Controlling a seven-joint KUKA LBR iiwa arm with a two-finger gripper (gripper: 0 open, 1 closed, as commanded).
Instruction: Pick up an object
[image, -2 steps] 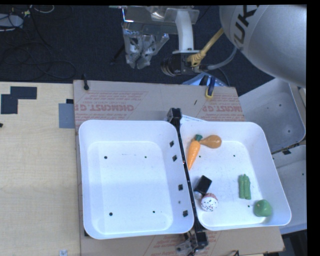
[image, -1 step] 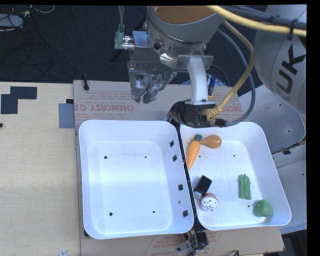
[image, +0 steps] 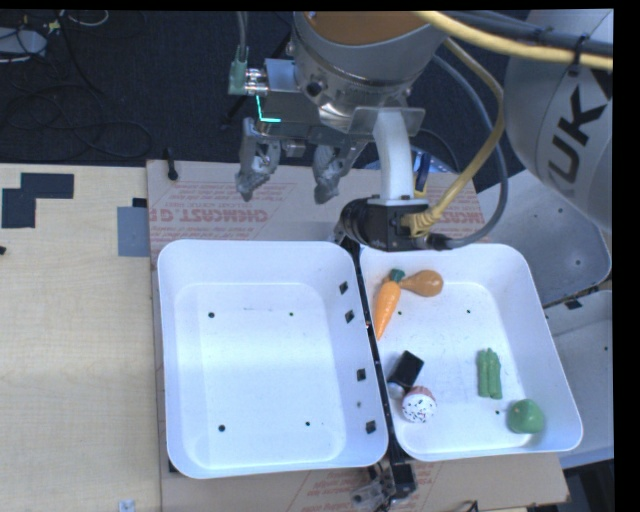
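My gripper (image: 288, 184) hangs high above the far edge of the left bin (image: 190, 262), its two fingers spread apart with nothing between them. In the right bin (image: 545, 310) lie an orange carrot (image: 386, 305), a brown-orange pear-shaped piece (image: 423, 283), a small black block (image: 405, 369), a white speckled ball with a red patch (image: 419, 406), a green bean-like stick (image: 488, 373) and a green round piece (image: 525, 416). All of these lie well to the right of and below the gripper.
A cardboard sheet (image: 200, 210) lies under the bins on the pale wooden bench (image: 70, 340). The arm's grey body (image: 570, 90) and a yellow cable (image: 470, 180) cross the upper right. A black divider strip (image: 362, 330) runs between the bins.
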